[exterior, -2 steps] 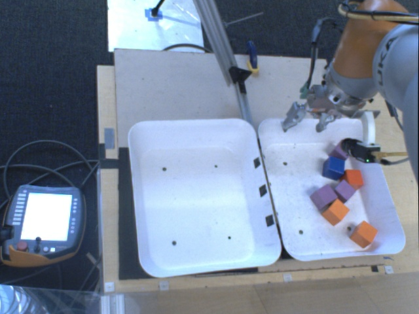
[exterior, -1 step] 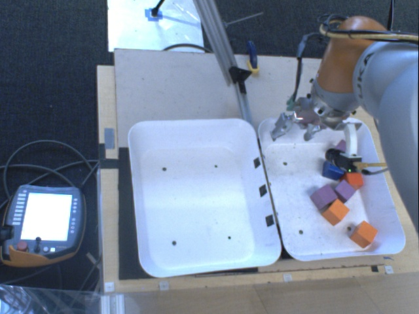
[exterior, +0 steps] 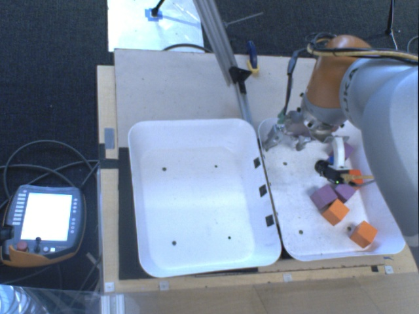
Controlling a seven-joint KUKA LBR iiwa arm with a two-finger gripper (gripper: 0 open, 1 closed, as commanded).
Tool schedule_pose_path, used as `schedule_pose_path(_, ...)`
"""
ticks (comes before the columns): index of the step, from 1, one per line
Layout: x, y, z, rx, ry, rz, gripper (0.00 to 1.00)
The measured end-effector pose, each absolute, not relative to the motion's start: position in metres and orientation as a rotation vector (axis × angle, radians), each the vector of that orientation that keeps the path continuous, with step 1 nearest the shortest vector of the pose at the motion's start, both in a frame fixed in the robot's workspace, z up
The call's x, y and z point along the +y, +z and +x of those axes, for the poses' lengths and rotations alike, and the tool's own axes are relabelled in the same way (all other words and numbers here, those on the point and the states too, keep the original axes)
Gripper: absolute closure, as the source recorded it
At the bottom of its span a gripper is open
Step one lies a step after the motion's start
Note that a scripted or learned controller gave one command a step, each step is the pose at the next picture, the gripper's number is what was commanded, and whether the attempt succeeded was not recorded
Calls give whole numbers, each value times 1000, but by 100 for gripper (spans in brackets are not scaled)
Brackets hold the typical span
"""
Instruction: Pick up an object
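Where the floor of the right bin [exterior: 294, 205] runs toward the lower right of the frame, four small blocks lie in a loose group. A purple block [exterior: 321, 196] sits just beside a second purple block [exterior: 346, 191], and an orange block [exterior: 336, 212] rests against the lower edge of the first. Another orange block [exterior: 363, 233] lies a little apart, near the bin's lower right rim. No block shows any lettering.

The gripper [exterior: 273, 137] hangs over the upper left corner of the same bin, up and to the left of the blocks and clear of them. Nothing is seen in its hold, and whether it is open or closed cannot be told from this angle.

The left bin [exterior: 196, 195] lies alongside, with small black tabs [exterior: 262, 190] along the seam between the two. Both bins rest on a pale board bench [exterior: 170, 84], and a metal pole [exterior: 215, 28] slants over it from the top of the frame.

Dark carpet [exterior: 46, 77] surrounds the bench. A pale sheet [exterior: 134, 25] lies on the carpet at upper centre. At lower left a teach pendant [exterior: 42, 224] rests among cables, its screen too bright to read.
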State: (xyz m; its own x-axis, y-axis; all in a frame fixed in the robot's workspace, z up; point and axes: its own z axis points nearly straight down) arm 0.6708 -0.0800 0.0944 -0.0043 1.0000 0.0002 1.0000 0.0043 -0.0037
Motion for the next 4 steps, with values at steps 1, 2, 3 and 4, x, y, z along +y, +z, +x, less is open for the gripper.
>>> schedule_pose_path(1, -80, 109, 673, -2231, -5, -2217, 100)
schedule_pose_path(2, -82, 158, 667, -2227, -7, -2223, 100)
schedule_pose_path(3, -82, 213, 669, -2231, -9, -2222, 100)
schedule_pose_path(4, -34, 210, 663, -2231, -3, -2211, 100)
